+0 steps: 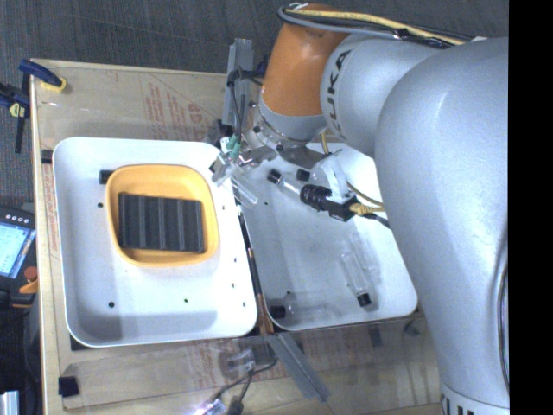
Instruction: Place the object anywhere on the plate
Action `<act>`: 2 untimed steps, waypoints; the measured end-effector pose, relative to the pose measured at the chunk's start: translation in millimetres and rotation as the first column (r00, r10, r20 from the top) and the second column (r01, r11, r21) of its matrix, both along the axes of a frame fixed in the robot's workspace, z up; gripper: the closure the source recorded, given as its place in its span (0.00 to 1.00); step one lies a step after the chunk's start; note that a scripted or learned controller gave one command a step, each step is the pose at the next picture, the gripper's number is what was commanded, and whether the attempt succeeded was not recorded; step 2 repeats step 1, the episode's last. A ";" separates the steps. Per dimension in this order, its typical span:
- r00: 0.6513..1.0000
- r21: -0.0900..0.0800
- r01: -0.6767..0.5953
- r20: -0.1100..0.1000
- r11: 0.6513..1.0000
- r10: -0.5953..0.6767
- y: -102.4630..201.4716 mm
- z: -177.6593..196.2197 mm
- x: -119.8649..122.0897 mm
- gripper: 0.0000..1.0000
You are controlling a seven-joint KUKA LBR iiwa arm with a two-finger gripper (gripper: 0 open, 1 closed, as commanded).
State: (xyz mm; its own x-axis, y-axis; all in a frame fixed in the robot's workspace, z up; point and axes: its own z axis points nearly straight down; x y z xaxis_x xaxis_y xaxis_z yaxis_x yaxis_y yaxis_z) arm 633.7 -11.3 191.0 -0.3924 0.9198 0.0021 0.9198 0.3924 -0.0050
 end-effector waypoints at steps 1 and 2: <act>1.000 0.000 0.000 0.000 1.000 0.000 -0.2 0.2 0.1 0.00; 1.000 0.000 0.000 0.000 1.000 0.000 -0.2 0.2 0.1 0.00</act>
